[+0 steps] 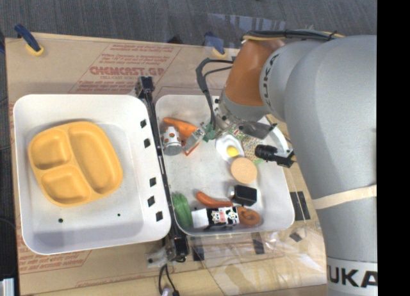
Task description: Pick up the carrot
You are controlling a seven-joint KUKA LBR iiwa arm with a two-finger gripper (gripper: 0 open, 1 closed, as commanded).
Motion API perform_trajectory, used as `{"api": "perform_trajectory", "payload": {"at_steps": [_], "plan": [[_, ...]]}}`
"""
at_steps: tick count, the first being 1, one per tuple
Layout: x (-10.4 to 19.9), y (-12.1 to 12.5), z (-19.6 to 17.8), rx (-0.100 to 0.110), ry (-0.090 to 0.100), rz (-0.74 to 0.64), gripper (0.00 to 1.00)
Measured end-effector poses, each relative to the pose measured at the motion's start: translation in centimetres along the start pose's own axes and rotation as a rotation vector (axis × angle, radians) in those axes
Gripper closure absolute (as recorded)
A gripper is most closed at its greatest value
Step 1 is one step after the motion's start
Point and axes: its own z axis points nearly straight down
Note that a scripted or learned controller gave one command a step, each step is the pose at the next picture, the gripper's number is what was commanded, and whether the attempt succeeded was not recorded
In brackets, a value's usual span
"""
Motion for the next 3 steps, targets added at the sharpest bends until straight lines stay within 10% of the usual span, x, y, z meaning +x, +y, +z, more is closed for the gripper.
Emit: {"api": "perform_trajectory", "payload": {"at_steps": [1, 2, 3], "plan": [[-1.9, 2.7, 0.3, -0.005, 0.015, 0.194, 0.00], [-1.3, -5.2, -3.0, -0.009, 0.020, -0.156, 0.00], [-0.6, 0.0, -0.2, -0.006, 0.018, 0.076, 0.00]]}}
